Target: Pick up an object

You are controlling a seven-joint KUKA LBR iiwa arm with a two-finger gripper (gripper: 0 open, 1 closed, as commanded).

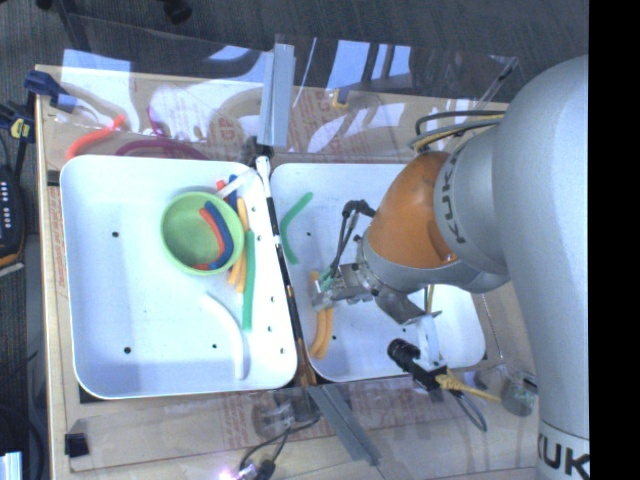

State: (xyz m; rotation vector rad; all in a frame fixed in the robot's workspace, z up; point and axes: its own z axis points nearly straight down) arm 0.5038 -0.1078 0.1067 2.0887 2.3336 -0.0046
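Note:
My gripper (322, 290) reaches down into the right bin (460, 348), near its left wall, below the orange band of the arm. Right beneath it lies an orange-yellow curved piece (320, 333), running toward the bin's front edge. A green curved strip (291, 223) lies farther back in the same bin, clear of the gripper. The gripper's metal body covers its fingertips, and whether the orange-yellow piece is touched cannot be made out.
The left bin (120, 308) holds a green bowl (200, 233) with red and blue pieces inside, a long green stick (247, 293), orange sticks and a white piece (232, 328). The big grey arm covers the right bin's right half. Cables lie behind the bins.

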